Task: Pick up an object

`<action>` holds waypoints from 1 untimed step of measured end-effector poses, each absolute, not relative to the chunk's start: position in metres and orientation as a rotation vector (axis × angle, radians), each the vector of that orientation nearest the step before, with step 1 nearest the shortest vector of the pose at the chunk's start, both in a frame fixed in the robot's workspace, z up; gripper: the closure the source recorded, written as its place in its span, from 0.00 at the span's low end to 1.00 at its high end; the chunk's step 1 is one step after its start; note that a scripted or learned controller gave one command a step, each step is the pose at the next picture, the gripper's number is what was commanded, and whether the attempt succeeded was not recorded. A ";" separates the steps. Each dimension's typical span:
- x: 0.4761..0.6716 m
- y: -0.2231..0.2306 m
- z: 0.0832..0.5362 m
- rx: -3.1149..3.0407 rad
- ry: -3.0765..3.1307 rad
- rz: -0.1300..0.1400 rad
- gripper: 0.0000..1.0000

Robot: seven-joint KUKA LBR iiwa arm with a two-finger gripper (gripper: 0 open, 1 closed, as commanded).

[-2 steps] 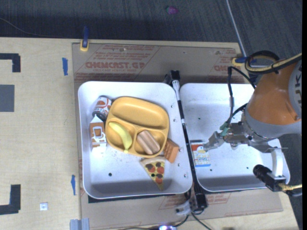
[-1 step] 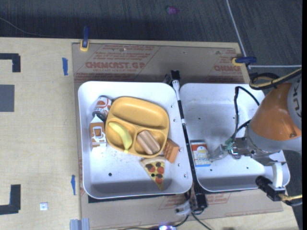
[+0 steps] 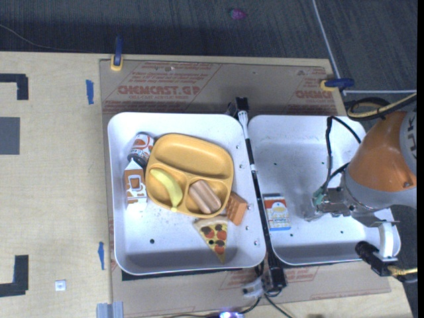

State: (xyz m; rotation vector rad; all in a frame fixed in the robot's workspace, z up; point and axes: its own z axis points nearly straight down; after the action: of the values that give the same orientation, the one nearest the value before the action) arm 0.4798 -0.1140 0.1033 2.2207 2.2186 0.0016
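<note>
Right of frame, my arm (image 3: 384, 161) hangs over the right bin (image 3: 298, 244); I can't tell how the jaws stand. Small carton (image 3: 276, 212) lies at that bin's left side, untouched.

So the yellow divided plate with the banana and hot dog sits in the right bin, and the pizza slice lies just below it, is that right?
Not quite. The camera view shows the yellow divided plate in the left bin, not the right one. The banana and hot dog are in it, and the pizza slice lies just below it.
</note>
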 end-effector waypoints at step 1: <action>0.480 -0.014 0.185 2.219 2.224 0.003 1.00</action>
State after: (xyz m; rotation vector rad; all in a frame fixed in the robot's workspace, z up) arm 0.4802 -0.0138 0.1849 2.2189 2.2238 0.0035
